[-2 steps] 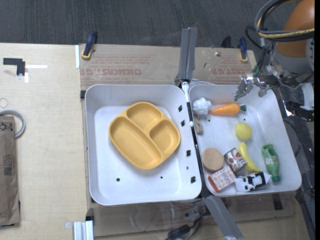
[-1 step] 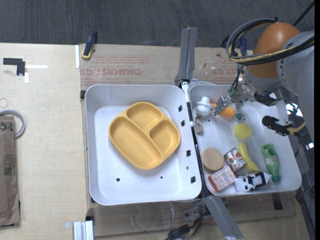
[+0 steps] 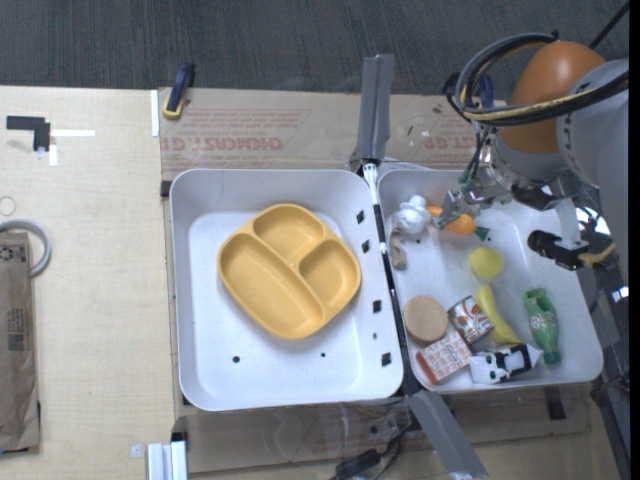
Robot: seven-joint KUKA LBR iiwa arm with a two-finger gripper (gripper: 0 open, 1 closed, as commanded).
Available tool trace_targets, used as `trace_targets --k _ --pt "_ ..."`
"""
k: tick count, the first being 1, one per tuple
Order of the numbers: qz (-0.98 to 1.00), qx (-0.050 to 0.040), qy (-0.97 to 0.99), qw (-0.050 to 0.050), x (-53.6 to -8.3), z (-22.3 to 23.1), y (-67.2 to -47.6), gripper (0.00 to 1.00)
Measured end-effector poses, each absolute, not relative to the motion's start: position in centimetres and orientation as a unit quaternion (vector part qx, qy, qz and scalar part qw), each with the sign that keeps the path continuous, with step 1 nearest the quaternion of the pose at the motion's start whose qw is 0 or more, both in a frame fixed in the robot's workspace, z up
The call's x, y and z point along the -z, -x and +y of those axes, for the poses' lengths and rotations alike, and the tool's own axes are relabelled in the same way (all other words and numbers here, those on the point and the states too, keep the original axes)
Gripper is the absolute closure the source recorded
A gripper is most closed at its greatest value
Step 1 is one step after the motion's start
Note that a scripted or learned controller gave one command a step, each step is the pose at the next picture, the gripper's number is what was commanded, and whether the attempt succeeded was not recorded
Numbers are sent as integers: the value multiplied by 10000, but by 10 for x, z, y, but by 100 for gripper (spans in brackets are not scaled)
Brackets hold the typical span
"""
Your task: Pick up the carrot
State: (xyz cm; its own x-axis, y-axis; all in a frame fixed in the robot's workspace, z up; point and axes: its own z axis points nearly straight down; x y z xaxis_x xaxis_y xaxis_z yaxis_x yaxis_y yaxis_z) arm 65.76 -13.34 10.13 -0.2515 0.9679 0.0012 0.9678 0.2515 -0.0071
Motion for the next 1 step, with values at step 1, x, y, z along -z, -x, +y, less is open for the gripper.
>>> trace_targets --k 1 --pt "-7879 -4 6157 -13 -225 -132 -627 100"
